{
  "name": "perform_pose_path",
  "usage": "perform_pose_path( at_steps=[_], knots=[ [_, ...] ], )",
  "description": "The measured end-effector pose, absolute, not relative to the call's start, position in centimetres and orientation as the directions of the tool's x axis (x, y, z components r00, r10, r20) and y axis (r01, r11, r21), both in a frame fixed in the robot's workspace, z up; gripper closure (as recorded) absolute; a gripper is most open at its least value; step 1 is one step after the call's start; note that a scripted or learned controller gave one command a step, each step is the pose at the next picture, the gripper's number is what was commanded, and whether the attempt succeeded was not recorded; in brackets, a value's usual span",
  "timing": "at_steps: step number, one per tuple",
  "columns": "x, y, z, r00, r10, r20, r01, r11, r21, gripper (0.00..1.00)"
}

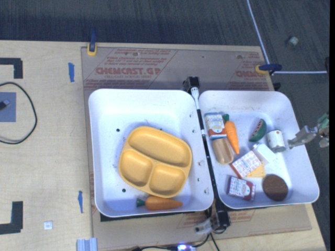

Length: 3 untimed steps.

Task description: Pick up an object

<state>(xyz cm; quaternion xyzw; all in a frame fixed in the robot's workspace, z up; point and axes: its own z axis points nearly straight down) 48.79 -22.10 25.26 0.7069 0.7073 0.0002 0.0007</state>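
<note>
Gripper [308,136] at right rim of right bin [293,109], metallic, mostly cut off by frame edge; can't tell how it stands. Just beside it, toward the left, a small silver-white can [275,140] lying on its side, possibly touching the tool, hard to say at this resolution. Not visibly clamped.

Rest of right bin, moving away from the tool: green-and-red watermelon slice [258,129] up-left of the can; white-and-red patterned packet [247,164] with a yellow wedge [258,172] tucked under its lower corner; round dark brown cookie [275,187] near the front right corner; red-and-white small carton [241,187] front left. Orange carrot [231,134] with green top, lying lengthwise beside a tan hot-dog bun [222,150], touching. White labelled pouch [214,124] above the bun, next to the carrot top.

Left bin [104,109]: yellow three-compartment plate [154,161], tilted, in the middle. Second orange carrot [158,203] along the front wall, just below the plate, green end pointing left.

Bins side by side, touching along the centre, on brown printed board [157,67] clamped to light wood bench [42,140].
</note>
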Motion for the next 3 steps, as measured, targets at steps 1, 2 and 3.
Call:
perform_pose_path(
  at_steps=[1,2,3],
  knots=[
    [48.5,-21.6,9.9,-0.004,1.0,0.004,1.0,0.004,0.004,0.0],
    [48.3,-15.6,8.8,0.0,1.0,-0.001,1.0,0.0,0.009,0.0],
    [48.5,-11.1,9.2,0.011,1.0,-0.021,1.0,-0.011,0.027,0.0]
  ],
)
